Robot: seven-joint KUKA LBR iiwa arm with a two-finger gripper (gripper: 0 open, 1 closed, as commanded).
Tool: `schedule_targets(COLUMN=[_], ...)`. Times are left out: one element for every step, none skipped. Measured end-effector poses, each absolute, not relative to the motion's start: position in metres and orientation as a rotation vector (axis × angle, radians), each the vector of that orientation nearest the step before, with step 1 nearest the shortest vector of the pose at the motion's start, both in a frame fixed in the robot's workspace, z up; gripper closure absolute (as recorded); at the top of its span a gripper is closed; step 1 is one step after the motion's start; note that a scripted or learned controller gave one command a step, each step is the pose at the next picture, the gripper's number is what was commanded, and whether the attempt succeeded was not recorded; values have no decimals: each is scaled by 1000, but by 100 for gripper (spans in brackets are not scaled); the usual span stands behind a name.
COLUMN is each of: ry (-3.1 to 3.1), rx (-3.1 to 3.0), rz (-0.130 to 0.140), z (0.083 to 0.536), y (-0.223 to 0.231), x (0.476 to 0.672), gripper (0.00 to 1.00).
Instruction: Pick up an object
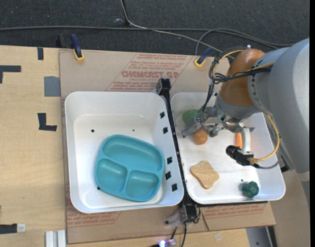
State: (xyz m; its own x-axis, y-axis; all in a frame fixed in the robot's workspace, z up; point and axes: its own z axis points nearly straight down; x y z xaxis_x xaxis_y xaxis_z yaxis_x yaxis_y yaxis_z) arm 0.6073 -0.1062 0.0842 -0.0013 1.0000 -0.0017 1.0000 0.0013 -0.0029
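Observation:
My gripper (200, 129) is low over the back left part of the right bin (265, 192). Its fingers (188, 132) stand open and spread. A small orange ball-like object (199, 137) sits on the bin floor right at the fingertips, between them, and is not lifted. A green object (189, 116) lies just behind the gripper against the bin's left wall, partly hidden by it. A tan toast-shaped piece (205, 174) lies nearer the front. A dark green round object (249, 189) sits in the front right corner. A thin orange piece (240, 138) shows under the wrist.
The left bin (75, 112) holds a teal divided plate (129, 167). A black divider (170, 133) runs between the two bins. The grey arm (289, 102) covers the right bin's back right part.

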Motion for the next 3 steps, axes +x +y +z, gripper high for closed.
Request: schedule_targets(ry=[-2223, -2224, -2223], rx=[-2217, -2220, -2223], rz=[3, -2, -3], z=[97, 139, 188], y=[-105, -107, -112], x=[608, 612, 605], gripper=[100, 100, 100])
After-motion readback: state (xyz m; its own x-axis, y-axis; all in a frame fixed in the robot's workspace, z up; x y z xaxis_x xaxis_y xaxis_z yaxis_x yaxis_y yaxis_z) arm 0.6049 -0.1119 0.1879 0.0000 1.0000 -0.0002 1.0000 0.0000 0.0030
